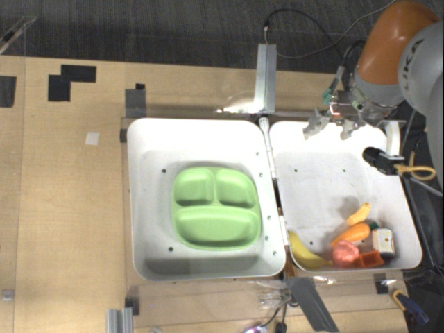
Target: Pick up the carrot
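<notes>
Hovering over the far edge of the right bin [388,186], the gripper [330,127] hangs with both fingers spread apart and nothing between them. Lying in the near right corner of the same bin, well apart from the gripper, the carrot [352,232] points its thin end to the right and a little far. Crowded on several sides: a pinkish round fruit [345,254] touching it on the near side, a small yellow-orange piece [359,214] just beside it on the far side, a red block [371,259] and a small white box [382,241] close on the right, a banana [305,252] near on the left.

Probably at the start of the approach, with the whole descent not yet done. To do this step well: travel toward the near right corner first, staying high, and only then go down straight. Turn the wrist so that the fingers close across the short width of the carrot, not along its length. Best to aim at the thick left part, where more free floor seems to remain. Risk of pushing the round fruit or catching it together with the carrot.

Resting in the left bin [149,207], the green divided plate [216,208] plays no part.
</notes>
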You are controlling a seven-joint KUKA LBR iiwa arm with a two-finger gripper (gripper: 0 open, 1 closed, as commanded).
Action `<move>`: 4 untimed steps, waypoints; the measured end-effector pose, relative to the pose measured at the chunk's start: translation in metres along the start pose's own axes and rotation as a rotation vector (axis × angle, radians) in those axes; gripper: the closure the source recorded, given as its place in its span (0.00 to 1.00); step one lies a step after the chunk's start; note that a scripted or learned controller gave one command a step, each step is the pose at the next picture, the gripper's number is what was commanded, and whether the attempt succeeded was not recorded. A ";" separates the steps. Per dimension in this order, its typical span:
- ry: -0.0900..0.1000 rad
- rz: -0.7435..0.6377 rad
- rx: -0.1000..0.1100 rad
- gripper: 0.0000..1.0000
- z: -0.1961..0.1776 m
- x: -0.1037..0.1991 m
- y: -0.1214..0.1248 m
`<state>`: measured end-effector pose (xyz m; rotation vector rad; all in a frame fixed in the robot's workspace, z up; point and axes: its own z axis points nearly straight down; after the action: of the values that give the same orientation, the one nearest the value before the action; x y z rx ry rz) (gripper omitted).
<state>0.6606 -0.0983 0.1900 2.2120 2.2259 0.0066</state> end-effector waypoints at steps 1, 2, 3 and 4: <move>-0.001 -0.142 0.001 0.00 0.035 -0.071 -0.082; 0.000 -0.091 0.000 0.00 -0.006 -0.030 -0.130; -0.002 -0.028 0.001 0.00 0.024 -0.095 -0.173; -0.002 0.028 0.000 0.00 0.094 -0.104 -0.173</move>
<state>0.4885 -0.2038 0.0953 2.2427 2.1934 0.0049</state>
